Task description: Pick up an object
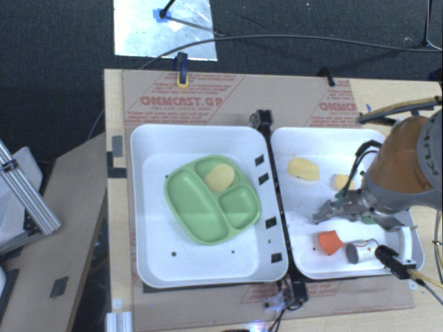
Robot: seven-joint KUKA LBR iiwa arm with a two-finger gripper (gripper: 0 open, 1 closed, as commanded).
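Nearest the camera, at the front edge of the right bin (pixel 297 185), lie an orange block (pixel 329 242) and, just beside it toward the front right corner, a small grey cylinder (pixel 352 253). I read both as loose on the bin floor, neither touching the arm.

Arm pose: the grey arm (pixel 408 164) with its orange band enters over the right edge of the right bin and bends down toward the bin's middle. Its claw (pixel 325 214) points left, low over the floor, just behind the orange block and apart from it. I cannot tell from this angle whether the claw is wide or narrow; I see nothing gripped in it.

Other contents of the right bin: a pale yellow piece (pixel 303 169) toward the back left, and a smaller yellow piece (pixel 341 181) near the arm's cabling.

Left bin (pixel 149 185): a green divided plate (pixel 208 203) sits around the centre, with a yellow object (pixel 220 178) in its rear compartment.

Clearances: open white floor lies between the claw and the divider between the bins, and between the claw and the pale yellow piece. The front right corner is crowded by the block, the cylinder and the arm. Both bins rest on a cardboard sheet (pixel 228 95) covering the desk.
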